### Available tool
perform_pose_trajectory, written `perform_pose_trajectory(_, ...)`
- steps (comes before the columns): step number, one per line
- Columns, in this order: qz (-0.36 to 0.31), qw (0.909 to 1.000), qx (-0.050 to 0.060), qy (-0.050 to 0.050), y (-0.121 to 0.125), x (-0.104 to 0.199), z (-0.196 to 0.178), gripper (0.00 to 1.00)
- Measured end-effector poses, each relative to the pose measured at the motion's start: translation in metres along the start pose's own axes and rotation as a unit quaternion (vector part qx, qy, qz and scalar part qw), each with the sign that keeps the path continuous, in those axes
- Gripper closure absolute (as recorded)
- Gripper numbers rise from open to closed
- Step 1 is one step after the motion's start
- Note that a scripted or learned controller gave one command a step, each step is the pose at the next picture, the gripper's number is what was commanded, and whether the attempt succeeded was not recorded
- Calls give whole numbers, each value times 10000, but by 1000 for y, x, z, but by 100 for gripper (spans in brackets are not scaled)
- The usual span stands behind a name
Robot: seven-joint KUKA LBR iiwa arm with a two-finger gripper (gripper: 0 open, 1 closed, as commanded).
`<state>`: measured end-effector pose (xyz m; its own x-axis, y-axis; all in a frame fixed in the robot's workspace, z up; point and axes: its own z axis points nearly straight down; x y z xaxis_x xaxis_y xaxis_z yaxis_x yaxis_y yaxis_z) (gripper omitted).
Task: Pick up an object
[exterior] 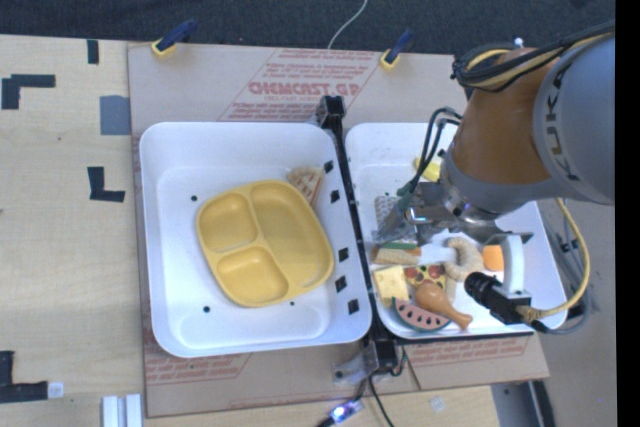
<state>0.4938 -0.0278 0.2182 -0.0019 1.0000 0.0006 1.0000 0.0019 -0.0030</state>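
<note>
The right bin (385, 147) holds a pile of toy food along its front: a watermelon slice (415, 318), a chicken drumstick (440, 301), a yellow cheese wedge (391, 284), a tan peanut-shaped piece (463, 255) and an orange piece (493, 258). My gripper (408, 215) is low inside this bin, at the left middle, just behind the pile. The arm's orange wrist band (500, 130) hides much of the bin's back half. I see nothing clearly held.
In the left bin (175, 215) lies a yellow divided plate (264, 240), with a small tan waffle-like piece (307, 180) near the divider. A black clip (330, 109) sits where the bins meet at the back. Cables (570, 290) hang off the arm at the right.
</note>
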Motion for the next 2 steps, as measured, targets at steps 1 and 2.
perform_pose_trajectory(1, 5, 10000, -2, 0, 4, -11, 0, 100)
perform_pose_trajectory(2, -3, 10000, -7, 3, 0, -6, -15, 100)
